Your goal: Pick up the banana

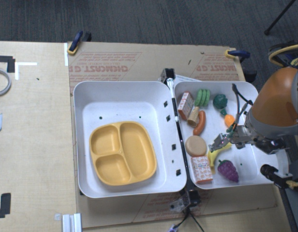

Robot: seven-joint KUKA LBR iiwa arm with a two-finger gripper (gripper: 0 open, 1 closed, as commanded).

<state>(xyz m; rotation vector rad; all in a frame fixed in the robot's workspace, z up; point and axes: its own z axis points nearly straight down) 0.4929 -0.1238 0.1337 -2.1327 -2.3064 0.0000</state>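
Note:
The yellow banana (pixel 216 154) lies in the right bin (pixel 245 178), between a round tan bun (pixel 196 145) and purple grapes (pixel 228 170). My gripper (pixel 221 141) is low in this bin, right at the banana's upper end and apparently touching it. The grey arm with its orange band (pixel 279 100) reaches in from the right and hides part of the bin's right side. Whether the banana is gripped is hidden by the gripper body.
The right bin also holds a red-and-white carton (pixel 202 169), a sausage (pixel 200 122), a brown box (pixel 186 105), a green vegetable (pixel 203 97), a dark green piece (pixel 219 101) and an orange piece (pixel 229 121). A yellow divided plate (pixel 122 152) sits in the left bin (pixel 91 100).

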